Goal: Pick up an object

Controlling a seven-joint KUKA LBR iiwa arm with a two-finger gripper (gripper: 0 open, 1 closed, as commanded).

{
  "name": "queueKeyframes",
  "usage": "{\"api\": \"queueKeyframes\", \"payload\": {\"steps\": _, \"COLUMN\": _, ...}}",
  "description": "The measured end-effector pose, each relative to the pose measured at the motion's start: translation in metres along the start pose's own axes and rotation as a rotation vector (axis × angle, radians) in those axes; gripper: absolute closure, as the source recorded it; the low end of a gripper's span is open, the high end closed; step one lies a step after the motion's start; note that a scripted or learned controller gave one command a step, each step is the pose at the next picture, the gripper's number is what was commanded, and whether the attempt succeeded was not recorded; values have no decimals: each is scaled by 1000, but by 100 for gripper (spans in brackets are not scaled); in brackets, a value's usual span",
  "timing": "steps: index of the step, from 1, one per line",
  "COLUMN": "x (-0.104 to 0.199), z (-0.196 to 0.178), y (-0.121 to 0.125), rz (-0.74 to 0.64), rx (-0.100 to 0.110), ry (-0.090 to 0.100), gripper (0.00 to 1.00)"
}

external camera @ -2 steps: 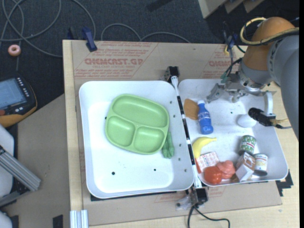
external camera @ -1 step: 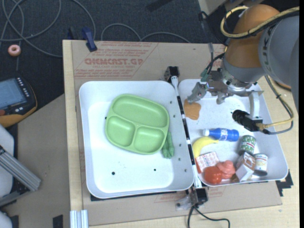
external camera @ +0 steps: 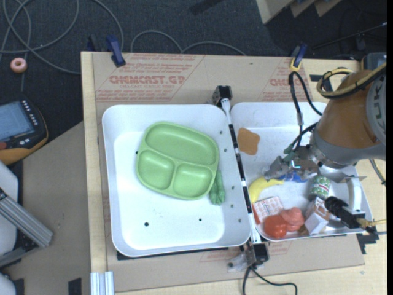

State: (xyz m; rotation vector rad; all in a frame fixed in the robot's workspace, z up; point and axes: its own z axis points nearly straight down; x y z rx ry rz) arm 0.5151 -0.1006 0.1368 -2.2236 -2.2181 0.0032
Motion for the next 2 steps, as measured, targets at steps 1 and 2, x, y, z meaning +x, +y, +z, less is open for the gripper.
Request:
{"api": "queueKeyframes", "payload": {"steps": 1, "x": -55, "z": 52, "y": 44, "rz": -2, "rx": -3, "ry": 0, "gripper": 0}}
{"api": "queueKeyframes", "payload": {"steps": 2, "x": -54, "z": 42, "y": 44, "rz": -2, "rx": -5, "ry": 0, "gripper": 100}}
